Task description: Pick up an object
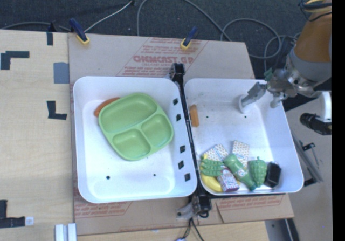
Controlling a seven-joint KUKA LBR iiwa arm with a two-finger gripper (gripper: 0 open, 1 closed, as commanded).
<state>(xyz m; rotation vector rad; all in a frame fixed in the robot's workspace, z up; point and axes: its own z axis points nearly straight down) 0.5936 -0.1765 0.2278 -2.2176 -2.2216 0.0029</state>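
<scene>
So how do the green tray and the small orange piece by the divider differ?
The green tray is large, flat and three-sectioned; the orange piece is small and stubby. The tray lies in the left bin, the orange piece in the right bin. Both lie apart from the gripper.

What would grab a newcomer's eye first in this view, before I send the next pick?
The big green divided plate lying in the left bin, with something orange peeking from under its upper left edge. Next, the jumble of small items crowded into the right bin's near corner, among them a banana and a black block. The gripper hangs over that bin's far right side, away from the pile.
</scene>
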